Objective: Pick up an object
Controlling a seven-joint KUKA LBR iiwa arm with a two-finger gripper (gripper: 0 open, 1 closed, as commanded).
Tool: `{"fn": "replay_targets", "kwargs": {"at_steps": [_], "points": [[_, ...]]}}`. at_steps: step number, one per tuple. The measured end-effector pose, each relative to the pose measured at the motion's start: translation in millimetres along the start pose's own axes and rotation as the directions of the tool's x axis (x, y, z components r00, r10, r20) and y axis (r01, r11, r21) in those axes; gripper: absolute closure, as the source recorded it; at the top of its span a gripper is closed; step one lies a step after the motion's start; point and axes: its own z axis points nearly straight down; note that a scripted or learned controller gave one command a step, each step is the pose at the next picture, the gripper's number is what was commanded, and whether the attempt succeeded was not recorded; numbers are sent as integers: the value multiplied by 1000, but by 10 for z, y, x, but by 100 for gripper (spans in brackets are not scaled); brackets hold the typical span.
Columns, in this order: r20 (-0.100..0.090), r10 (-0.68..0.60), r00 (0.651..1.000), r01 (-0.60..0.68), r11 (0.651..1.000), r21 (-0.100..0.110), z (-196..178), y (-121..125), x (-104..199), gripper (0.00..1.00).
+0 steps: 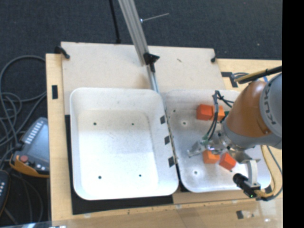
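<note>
Over the right bin, the jaws are hovering beside two orange blocks; jaw state undeterminable. Third orange block is lying near the bin's far edge.

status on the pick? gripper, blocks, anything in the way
Gripper down in right bin, fingers unclear. Two orange blocks beside it, third orange block apart. No grasp confirmed.

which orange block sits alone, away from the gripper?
The orange block at the far side of the right bin. The other two orange blocks lie together under the gripper.
</note>
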Motion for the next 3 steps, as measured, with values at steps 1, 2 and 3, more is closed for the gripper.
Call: {"fn": "replay_targets", "kwargs": {"at_steps": [1, 2, 3], "points": [[3, 8, 1000, -8, 1000, -9, -110, 22, -23, 100], [2, 8, 1000, -8, 1000, -9, -104, 22, -16, 0], [4, -2, 1000, 2, 1000, -9, -12, -6, -197, 0]]}}
